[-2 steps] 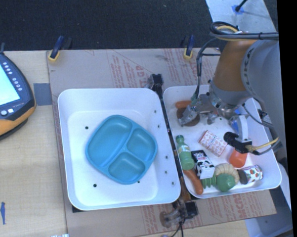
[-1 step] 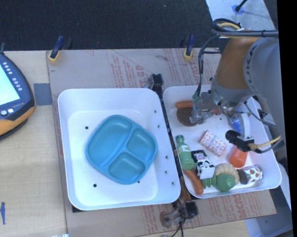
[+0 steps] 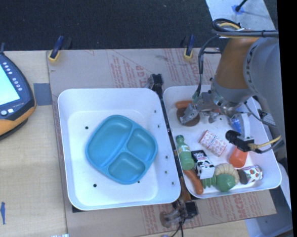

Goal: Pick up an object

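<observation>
My gripper (image 3: 197,108) hangs low over the back left corner of the right bin (image 3: 272,183), reaching in from the right under the grey arm with its orange band (image 3: 234,59). Directly at its tip lie a brown rounded object (image 3: 189,119) and a small orange-red piece (image 3: 182,105); whether either is touched I cannot tell. Further forward in the same bin sit a pink checked packet (image 3: 212,142), a green bottle (image 3: 184,154), a black-and-white carton (image 3: 204,164), a carrot (image 3: 191,181), a green and tan round toy (image 3: 224,177), a red and white can (image 3: 251,174) and an orange object (image 3: 237,158).
The left bin (image 3: 69,146) holds a blue divided plate (image 3: 121,148). A tablet-like pendant (image 3: 2,95) lies on the bench at far left. Clamps (image 3: 56,48) stand at the board's back edge, and a black bracket (image 3: 156,81) sits between the bins.
</observation>
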You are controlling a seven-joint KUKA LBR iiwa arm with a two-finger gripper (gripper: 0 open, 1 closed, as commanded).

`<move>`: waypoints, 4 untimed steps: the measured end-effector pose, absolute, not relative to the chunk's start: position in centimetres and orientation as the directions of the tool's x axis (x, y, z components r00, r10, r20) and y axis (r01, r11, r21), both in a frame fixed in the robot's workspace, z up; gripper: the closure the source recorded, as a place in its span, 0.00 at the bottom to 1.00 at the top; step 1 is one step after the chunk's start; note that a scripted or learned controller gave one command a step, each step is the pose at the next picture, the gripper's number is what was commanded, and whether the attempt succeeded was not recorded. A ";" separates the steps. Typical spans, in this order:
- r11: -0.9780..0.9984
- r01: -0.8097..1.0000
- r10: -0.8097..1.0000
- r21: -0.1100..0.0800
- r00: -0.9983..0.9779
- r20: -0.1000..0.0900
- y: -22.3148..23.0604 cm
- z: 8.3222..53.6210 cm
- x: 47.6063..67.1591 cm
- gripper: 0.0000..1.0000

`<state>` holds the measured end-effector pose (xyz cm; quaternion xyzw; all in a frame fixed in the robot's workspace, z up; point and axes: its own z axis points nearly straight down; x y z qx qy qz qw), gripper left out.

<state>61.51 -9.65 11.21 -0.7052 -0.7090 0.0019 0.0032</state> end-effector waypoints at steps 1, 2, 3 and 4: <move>0.006 1.000 1.000 -0.007 -0.006 0.002 -9.7 12.2 61.5 1.00; 0.006 1.000 1.000 -0.007 -0.006 0.002 -9.7 12.2 61.5 0.00; 0.006 1.000 1.000 -0.005 -0.006 0.001 -9.8 13.3 61.6 1.00; 0.007 1.000 1.000 -0.005 -0.007 0.001 -9.8 13.2 61.5 0.00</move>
